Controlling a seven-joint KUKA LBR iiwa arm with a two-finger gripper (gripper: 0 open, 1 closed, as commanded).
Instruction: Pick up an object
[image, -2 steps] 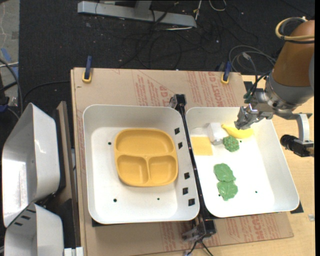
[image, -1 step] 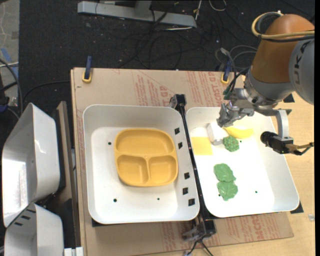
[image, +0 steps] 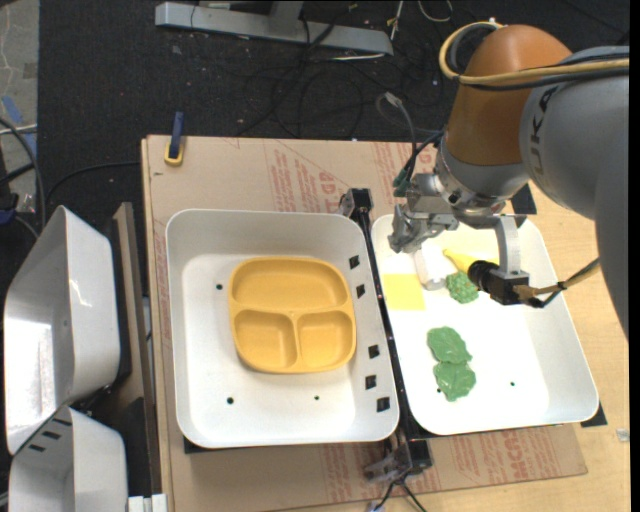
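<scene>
The tabletop (image: 612, 340) is carrying a brown cardboard sheet (image: 280, 170), and two white bins are sitting on it side by side. The big grey arm (image: 580, 120) with its orange band is reaching in from the right. Its hand (image: 403, 238) is hanging over the top left corner of the right bin (image: 540, 385). It is too hard to tell if the hand is open or closed.

The left bin (image: 185, 300) is holding a yellow plate (image: 293, 312) with three parts, lying flat in the middle.

In the right bin, two green lumps (image: 449, 346) are lying just beside each other near the middle. A third, smaller green lump (image: 462, 288) is sitting higher up. A flat yellow square (image: 403, 291) is lying by the left wall, just below the hand. A small white piece (image: 432, 268) is resting between the square and the smaller green lump, close to the hand. A little yellow bit (image: 458, 260) is peeking out just above that green lump.

A small blue and yellow clip (image: 175, 142) is sitting at the far left corner of the cardboard.
</scene>
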